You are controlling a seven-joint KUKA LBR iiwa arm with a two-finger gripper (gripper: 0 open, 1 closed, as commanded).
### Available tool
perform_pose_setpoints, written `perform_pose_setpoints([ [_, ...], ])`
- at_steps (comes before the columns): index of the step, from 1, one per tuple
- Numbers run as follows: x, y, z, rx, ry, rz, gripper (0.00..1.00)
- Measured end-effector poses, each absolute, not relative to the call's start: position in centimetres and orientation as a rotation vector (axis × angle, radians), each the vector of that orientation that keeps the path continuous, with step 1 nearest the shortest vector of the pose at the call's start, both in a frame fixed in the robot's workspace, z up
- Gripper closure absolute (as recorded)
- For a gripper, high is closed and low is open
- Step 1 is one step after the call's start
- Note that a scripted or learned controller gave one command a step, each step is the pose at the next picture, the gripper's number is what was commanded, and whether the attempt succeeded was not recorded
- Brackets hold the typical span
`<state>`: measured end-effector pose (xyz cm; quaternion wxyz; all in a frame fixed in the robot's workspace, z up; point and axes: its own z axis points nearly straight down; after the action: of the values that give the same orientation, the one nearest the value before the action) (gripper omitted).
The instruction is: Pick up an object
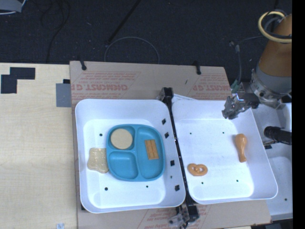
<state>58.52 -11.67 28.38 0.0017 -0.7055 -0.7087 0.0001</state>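
Observation:
My gripper (229, 112) hangs over the far right part of the right bin (209, 194), above its floor. Nothing shows between its tips. An orange drumstick-shaped toy (240, 146) lies below it near the bin's right wall. A brown pretzel (197, 169) rests on the floor nearer the front centre. In the left bin (90, 194) sits a blue divided tray (125, 168) holding a round tan cracker (121, 138) and a brown bar (151, 150). A pale bread-like piece (97, 160) lies just left of the tray.
A black clamp strip (172, 147) runs between the two bins. The bins sit on a cardboard sheet (143, 80) on a wooden bench. The arm's orange band (279, 27) and grey wrist stand at the upper right.

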Motion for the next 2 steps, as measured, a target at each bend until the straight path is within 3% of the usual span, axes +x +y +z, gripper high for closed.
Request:
perform_pose_setpoints([
  [2,57.6,-3.2,26.6,-2.214,-2.222,0.003,1.0],
])
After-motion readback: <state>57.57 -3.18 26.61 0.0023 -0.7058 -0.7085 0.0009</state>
